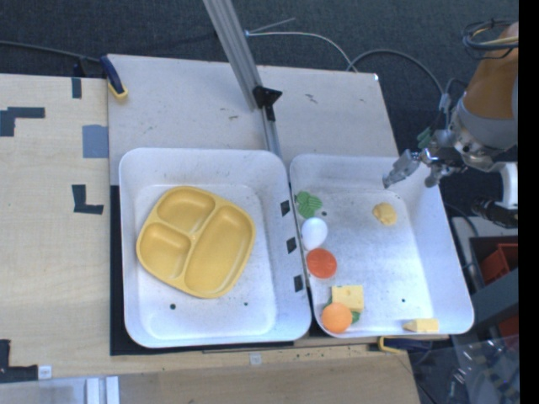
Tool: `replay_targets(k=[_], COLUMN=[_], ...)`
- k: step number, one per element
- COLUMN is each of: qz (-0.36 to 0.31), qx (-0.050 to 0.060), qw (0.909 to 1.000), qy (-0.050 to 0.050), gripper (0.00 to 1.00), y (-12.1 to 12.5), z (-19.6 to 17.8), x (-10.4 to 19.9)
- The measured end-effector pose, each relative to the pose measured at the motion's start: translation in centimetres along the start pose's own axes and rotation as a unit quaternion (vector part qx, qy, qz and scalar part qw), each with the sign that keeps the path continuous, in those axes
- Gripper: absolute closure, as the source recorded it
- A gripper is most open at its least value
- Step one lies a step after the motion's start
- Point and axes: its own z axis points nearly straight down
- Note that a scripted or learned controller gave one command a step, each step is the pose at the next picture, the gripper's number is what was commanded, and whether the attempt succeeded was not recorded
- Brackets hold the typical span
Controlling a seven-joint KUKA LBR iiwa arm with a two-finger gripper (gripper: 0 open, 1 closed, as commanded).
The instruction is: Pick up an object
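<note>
The right bin point(438, 251) holds several small toys. Along its left side lie a green piece point(308, 202), a white egg point(314, 231), a red-orange round point(322, 263), a yellow block point(348, 296) and an orange ball point(337, 318). A small yellow lump point(386, 214) rests near the bin's back right, and a yellow wedge point(421, 325) lies at its front right corner. My gripper point(415, 175) hovers over the bin's back right rim, just above and right of the yellow lump. Its fingers are spread open with nothing between them.
The left bin point(135, 183) holds a yellow divided plate point(196, 240). A slanted metal rail point(236, 45) runs from the top down to the gap between the bins. Cables lie on the grey board behind the right bin.
</note>
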Motion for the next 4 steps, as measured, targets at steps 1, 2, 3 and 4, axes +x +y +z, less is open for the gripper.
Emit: replay_targets(k=[1, 2, 3, 4], qz=[-0.001, -0.001, 0.0, -0.001], qx=[0.0, -0.002, 0.0, -0.001], qw=[1.0, 1.0, 1.0, 1.0], qy=[0.0, 0.0, 0.0, -0.001], gripper=[1.0, 1.0, 0.0, 1.0], y=[0.0, 5.4, 5.2, 5.3], z=[-1.0, -1.2, -1.3, -2.3], x=[0.1, -0.6, -0.7, -0.6])
